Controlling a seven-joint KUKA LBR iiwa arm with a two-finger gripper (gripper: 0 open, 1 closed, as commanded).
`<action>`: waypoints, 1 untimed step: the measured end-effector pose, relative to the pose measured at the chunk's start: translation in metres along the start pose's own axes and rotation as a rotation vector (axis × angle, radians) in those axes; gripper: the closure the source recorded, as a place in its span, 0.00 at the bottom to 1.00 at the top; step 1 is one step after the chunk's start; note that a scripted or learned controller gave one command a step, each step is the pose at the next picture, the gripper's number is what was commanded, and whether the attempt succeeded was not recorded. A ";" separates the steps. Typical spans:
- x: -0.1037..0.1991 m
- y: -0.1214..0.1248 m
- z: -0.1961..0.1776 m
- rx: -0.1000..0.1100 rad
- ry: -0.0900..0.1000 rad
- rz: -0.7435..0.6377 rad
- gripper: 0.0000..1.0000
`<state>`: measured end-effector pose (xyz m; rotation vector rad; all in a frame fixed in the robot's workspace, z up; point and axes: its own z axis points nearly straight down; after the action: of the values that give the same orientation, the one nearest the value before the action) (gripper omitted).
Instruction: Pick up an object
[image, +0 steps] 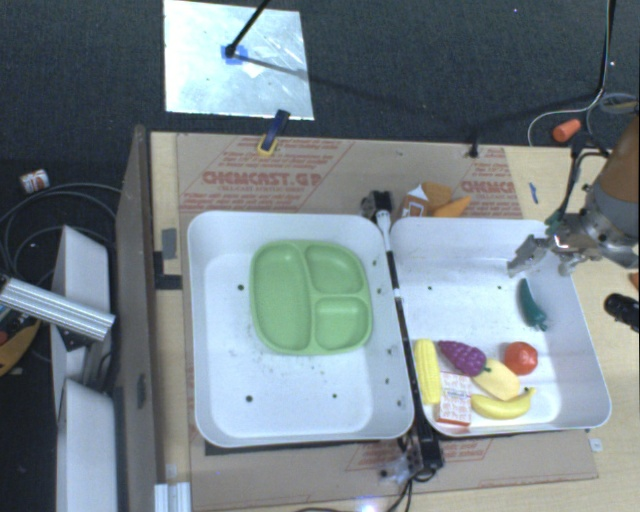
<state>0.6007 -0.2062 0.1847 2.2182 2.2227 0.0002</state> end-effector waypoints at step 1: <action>0.001 -0.007 0.098 0.007 0.003 0.001 0.00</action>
<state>0.5940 -0.2055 0.0863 2.2243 2.2267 -0.0047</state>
